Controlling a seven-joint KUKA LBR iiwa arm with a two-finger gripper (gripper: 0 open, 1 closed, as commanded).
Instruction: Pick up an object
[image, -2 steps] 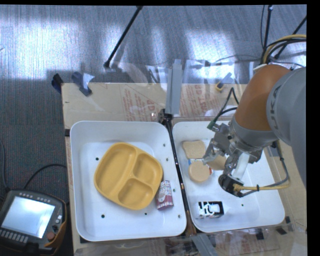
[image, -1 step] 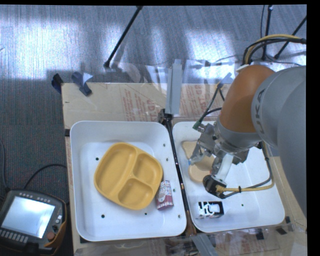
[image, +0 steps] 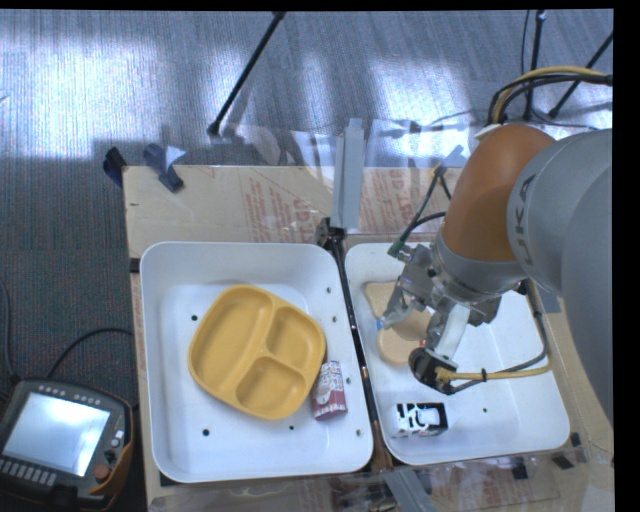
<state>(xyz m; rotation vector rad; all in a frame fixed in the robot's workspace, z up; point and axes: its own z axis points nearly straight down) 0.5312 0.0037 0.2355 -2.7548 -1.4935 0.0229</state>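
Item, approach step: my gripper (image: 393, 318), whether apart or together I could not tell, hung low over the tan flat piece (image: 394, 348) by the right bin's (image: 510, 412) left wall, perhaps touching it; next move called for a square grip, then lift.

I see both bins in plain white, the left bin (image: 165, 290) and the right bin (image: 520, 410), each dotted with a few small dark holes. In the left one the divided plate (image: 255, 350) is a flat mustard yellow, and the small packet (image: 329, 390) is dark red with white print. In the right one a flat piece (image: 392, 345) reads pale tan, and a small box (image: 420, 419) is black with white patches. My arm (image: 575, 230) is grey with an orange band (image: 495, 190). The bench (image: 230, 205) is pale wood with faded red lettering, the carpet (image: 100, 80) blue-grey with fine stripes, and the pendant (image: 60, 435) dark grey with an orange edge.
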